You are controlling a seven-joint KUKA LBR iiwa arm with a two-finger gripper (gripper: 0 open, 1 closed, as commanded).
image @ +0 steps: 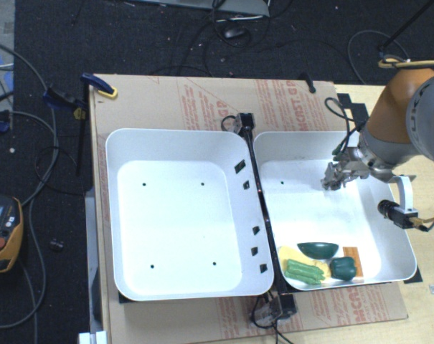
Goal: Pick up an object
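Several small objects lie clustered at the near edge of the right bin (303,192): a dark green bowl-like piece (318,249), a light green ridged piece (303,271), a teal rounded piece (343,268), a yellow bit (288,253) and an orange block (352,253). My gripper (334,179) hangs over the far right part of that bin, well behind the cluster and apart from it. Nothing shows between its fingertips.
The left bin (173,206) lies beside the right one, split by a black divider with clips (256,192). Both rest on a cardboard sheet (202,99). Cables and a blue-yellow clamp (98,86) lie beyond the bench's far left corner.
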